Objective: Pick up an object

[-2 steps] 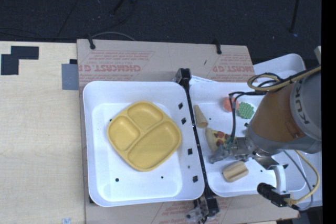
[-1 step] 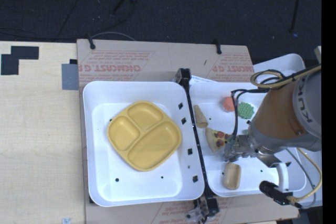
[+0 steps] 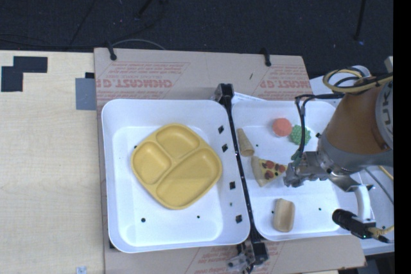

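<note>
Pizza slice [image 3: 266, 170] lies in the right bin [image 3: 321, 228], just left of the gripper [image 3: 294, 178]. Whether its jaws are spread cannot be told. Descending here, it could clip the slice's edge and nudge it toward the cone [image 3: 245, 142].

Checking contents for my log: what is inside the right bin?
In the right bin: a red ball, green piece, cone, pizza slice, bread roll. The arm covers its far-right part.
</note>
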